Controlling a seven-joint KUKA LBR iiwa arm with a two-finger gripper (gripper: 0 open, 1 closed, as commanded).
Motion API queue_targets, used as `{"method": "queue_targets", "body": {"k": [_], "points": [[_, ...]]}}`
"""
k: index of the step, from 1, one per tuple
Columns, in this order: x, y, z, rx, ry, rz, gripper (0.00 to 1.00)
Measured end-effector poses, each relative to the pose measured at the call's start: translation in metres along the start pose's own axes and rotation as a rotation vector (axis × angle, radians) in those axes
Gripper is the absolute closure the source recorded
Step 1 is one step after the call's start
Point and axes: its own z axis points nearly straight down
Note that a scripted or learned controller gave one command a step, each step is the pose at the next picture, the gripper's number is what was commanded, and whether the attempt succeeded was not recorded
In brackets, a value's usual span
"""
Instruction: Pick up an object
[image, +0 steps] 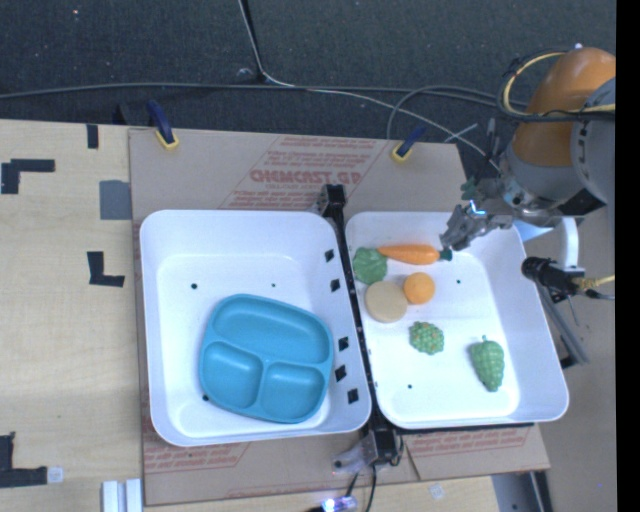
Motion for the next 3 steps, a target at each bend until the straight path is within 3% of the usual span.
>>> {"method": "queue_targets", "body": {"k": [3], "points": [[0.153,-0.055,-0.003,0.003,0.000,0.000,1.00]]}}
